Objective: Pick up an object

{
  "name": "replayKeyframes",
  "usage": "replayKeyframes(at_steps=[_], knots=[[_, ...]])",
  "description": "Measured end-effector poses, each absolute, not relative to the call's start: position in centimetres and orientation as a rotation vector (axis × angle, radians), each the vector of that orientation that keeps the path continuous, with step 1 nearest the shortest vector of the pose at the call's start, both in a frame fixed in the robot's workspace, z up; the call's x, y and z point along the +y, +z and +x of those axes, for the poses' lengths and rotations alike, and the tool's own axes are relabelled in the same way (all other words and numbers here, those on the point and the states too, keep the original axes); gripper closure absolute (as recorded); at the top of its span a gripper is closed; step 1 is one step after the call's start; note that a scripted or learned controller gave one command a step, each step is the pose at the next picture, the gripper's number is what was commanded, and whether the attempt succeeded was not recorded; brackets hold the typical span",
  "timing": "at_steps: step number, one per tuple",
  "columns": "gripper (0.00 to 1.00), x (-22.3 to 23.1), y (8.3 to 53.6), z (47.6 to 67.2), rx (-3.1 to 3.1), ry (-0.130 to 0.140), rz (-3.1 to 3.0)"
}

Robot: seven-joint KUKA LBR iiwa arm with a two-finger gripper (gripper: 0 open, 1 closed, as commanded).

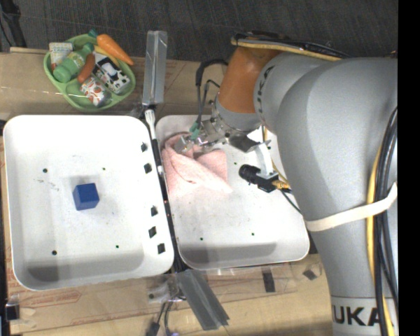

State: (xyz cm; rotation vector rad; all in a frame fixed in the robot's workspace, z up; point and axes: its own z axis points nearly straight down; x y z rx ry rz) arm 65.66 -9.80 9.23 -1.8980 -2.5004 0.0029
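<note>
Cloth (199,168), pale pink, lies crumpled in the right bin (266,247), in its far left part, close against the wall shared with the left bin (28,257). Folds and a raised ridge run across it; one edge trails toward the bin's middle. Judged soft, limp and very light: it will drape and stretch rather than lift as one piece, and a pinch on a flat single layer may slip off. Best hold is probably on a bunched fold or ridge near the far end, where several layers stack up. Not fragile; little risk to the item itself.

Claw (204,137) sits at the cloth's far edge, touching or just above it; cannot tell which. Wrist hardware and cables crowd the view there, so whether the claw is spread or closed cannot be told, nor whether any fabric is caught.

Arm (322,117) reaches in from the right, covering much of the bin's right side. Black part (255,176) hangs just beside the cloth's right edge.

Blue cube (86,196) rests alone in the left bin, well apart. Green bowl (91,72) of toy food stands on the bench (28,65) beyond the left bin.
</note>
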Motion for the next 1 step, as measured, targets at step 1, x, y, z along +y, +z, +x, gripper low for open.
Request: replayKeyframes(at_steps=[1], knots=[[0.0,-11.2,9.35,65.76,-2.53,0.0,-1.864]])
